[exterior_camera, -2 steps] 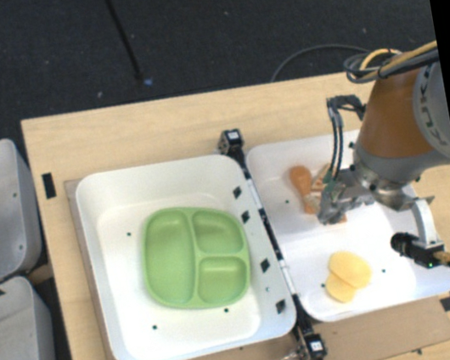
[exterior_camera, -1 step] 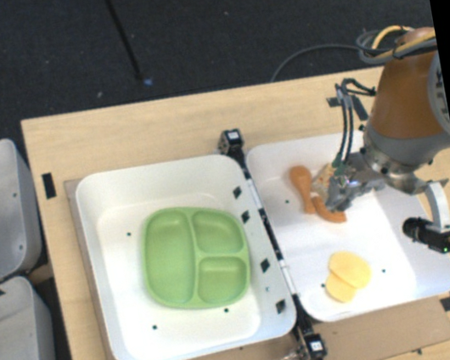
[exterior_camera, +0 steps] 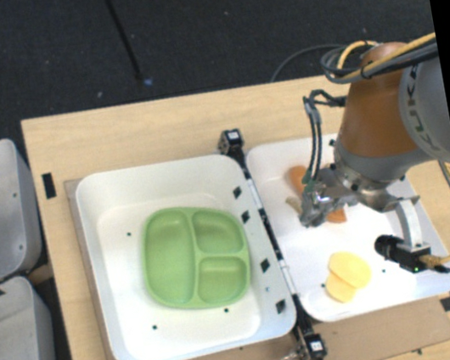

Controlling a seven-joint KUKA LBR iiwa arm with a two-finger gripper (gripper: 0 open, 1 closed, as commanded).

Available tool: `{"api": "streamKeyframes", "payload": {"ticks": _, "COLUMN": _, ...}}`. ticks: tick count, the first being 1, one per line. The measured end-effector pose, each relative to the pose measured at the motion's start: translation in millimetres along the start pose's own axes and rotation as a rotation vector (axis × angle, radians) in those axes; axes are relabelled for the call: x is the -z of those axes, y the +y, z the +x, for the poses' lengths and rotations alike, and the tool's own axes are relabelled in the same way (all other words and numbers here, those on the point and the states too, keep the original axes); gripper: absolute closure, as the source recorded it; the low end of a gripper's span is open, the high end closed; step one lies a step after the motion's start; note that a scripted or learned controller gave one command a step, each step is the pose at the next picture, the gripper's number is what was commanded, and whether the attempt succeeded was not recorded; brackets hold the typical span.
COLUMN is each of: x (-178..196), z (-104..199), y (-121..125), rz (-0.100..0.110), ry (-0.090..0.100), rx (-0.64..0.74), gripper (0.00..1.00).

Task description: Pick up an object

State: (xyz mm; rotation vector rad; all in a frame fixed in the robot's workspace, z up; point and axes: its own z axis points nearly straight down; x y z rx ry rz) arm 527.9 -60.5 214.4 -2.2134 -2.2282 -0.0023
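A light wooden bench [exterior_camera: 148,132] seen from above, set against a dark floor. Two shallow white bins rest directly on it, side by side and touching along their inner edges. The left bin [exterior_camera: 110,238] covers the middle of the bench; the right bin [exterior_camera: 310,272] reaches toward the bench's right edge. A strip of bare wood runs along the far edge, another along the left edge, and a narrower one along the near edge.
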Motion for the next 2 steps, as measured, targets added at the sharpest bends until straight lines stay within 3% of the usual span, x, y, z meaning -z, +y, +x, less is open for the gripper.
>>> {"api": "streamKeyframes", "payload": {"ticks": 2, "x": 23.1, "z": 104.8, "y": -21.1, "rz": -0.002, "ry": 0.000, "rx": 0.001, "gripper": 1.00}}
